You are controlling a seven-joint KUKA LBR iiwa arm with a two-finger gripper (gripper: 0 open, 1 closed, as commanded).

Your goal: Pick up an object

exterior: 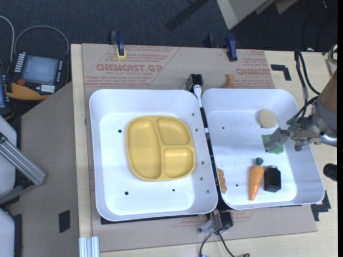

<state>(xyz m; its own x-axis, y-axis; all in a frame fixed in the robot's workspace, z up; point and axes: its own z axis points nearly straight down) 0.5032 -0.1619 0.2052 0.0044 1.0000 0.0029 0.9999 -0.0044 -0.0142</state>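
Over the right bin [236, 199], the tool [278, 140] hides a green object [276, 149]; its grip unclear.

"CHEMCAST GP" on brown board [134, 64]

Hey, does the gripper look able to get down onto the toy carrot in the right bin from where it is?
Probably yes. The gripper is over the right bin, the carrot lies below it in the picture with open floor between, though a black block sits right beside it.
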